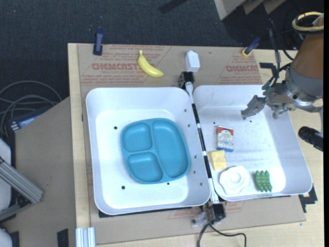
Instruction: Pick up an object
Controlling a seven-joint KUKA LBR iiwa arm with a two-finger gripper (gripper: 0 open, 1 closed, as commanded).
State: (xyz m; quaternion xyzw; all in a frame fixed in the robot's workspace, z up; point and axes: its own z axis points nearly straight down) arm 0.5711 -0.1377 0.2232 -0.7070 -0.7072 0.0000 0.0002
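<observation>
so the arm [308, 66] comes in from 3 o'clock, grey w/ the orange band up top, and the gripper [263, 107] hangs over the right bin [293, 153], roughly the 1 o'clock part of it. fingers look spread apart, one dark tip toward 9 o'clock [250, 109] and the other nearer the wrist, nothing between them afaict. they're above bare white floor, can't tell if touching it or just hovering

stuff in the right bin, all well apart from the gripper: small carton [225, 138] w/ red/white/blue print near the bin's middle, a bit toward 9. just below it at 6 o'clock a yellow block [218, 160], sponge or cheese looking thing, just beside the carton, maybe touching, hard to say. then a white round thing [234, 180] at abt 7 o'clock of the bin, near the front wall, next to the yellow block. green knobbly thing [262, 180] at 6 o'clock, just beside the white one on its 3 o'clock side

left bin [97, 138] has a blue divided plate [154, 150], 3 compartments, sitting in the middle, tilted a bit

on the bench [77, 112] behind the bins, 12 o'clock side: a banana [149, 66] lying on the cardboard, a white box-ish thing [193, 60] near the gap btwn the bins, a blue clip [98, 41] at the far left corner, another blue/yellow clip [250, 47] over the right bin's back edge
</observation>
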